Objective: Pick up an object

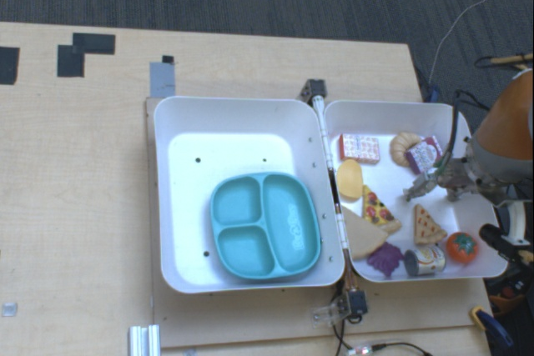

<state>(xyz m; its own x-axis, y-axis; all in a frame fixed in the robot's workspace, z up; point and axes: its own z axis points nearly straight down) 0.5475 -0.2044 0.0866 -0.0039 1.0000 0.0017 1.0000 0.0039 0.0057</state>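
The right bin (392,114) holds several toy foods: a red-and-white box (360,147), a croissant (406,145), a purple packet (425,154), a yellow piece (350,178), two pizza slices (378,209) (428,224), a tan bread slice (365,238), purple grapes (385,260), a small can (425,261) and a tomato (461,248). My gripper (420,187) hangs over the right part of this bin, just below the purple packet and above the right pizza slice. Nothing is visibly held in it.
A blue divided plate (265,224) lies in the left bin (225,117). The arm (503,142) comes in over the right bin's right wall. Black and grey markers sit on the bench at the far left. Cables run along the bench's front and right edges.
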